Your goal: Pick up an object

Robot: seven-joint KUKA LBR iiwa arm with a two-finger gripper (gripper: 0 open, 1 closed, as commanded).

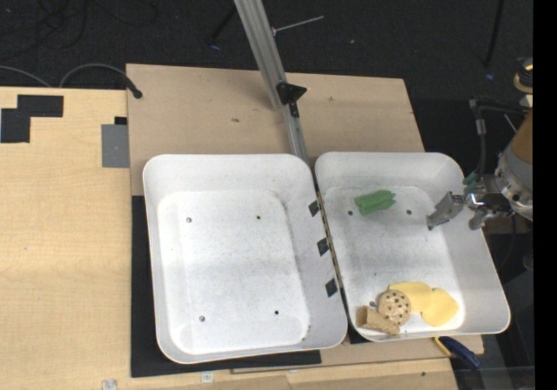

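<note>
Two white bins sit side by side on the worktop: left bin point(231, 258) w/ nothing but small dark dots on its floor, right bin point(418, 249) w/ the objects. A green object point(375, 201) lies flat on the right bin's floor, toward the bin's far edge, roughly mid-width. In the near-right corner of the same bin sits a cluster: a yellow object point(426, 301), a round brown item w/ dark spots point(394, 304) touching its left side, and a small tan piece point(376, 319) just beside that, nearest the bin's near rim.

The arm comes in from the right edge; the jaws point(457, 210) hang over the right bin's right rim, about level w/ the green object but well apart from it, and well apart from the near-corner cluster too. Two fingers look spread w/ a gap between them, nothing gripped btwn them – jaws apart, no hold on anything.

A metal rail point(261, 49) slants from the worktop's far side down to the gap btwn the bins.
</note>
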